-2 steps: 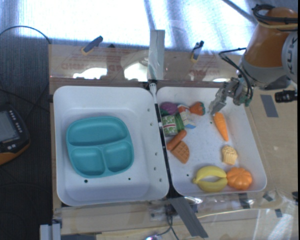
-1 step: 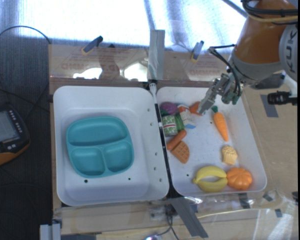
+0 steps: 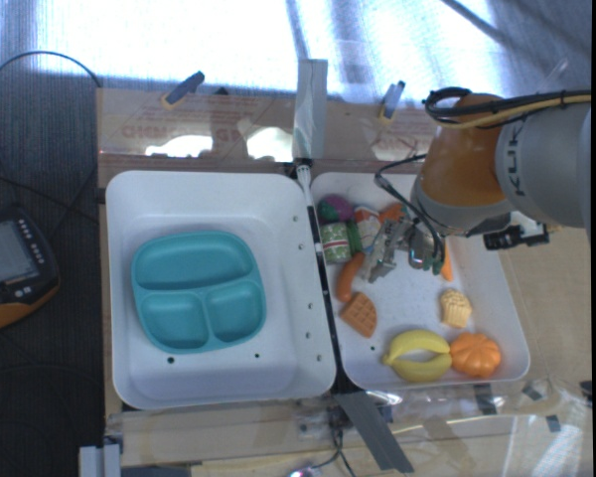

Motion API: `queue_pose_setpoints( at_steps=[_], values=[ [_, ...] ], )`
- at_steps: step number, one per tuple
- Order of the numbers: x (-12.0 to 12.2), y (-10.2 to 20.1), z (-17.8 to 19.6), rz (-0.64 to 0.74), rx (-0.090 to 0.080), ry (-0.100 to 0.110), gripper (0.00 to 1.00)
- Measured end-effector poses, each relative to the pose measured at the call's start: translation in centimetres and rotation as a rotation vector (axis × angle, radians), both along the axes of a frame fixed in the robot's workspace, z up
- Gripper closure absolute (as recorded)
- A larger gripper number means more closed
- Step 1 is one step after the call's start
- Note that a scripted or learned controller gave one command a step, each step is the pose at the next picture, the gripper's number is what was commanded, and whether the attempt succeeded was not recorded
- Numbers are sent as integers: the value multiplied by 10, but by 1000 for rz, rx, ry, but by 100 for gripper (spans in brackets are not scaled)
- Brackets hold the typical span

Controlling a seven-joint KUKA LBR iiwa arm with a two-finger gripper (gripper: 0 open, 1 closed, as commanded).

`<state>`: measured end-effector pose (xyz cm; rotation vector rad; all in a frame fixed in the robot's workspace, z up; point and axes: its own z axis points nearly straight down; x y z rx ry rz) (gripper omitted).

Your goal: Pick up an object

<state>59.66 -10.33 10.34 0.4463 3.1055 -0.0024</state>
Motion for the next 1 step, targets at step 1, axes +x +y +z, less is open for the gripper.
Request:
queue_pose_setpoints(
  at_steps=[1],
  values=[
    [7, 67, 80, -141, 2, 2, 100]
  ],
)
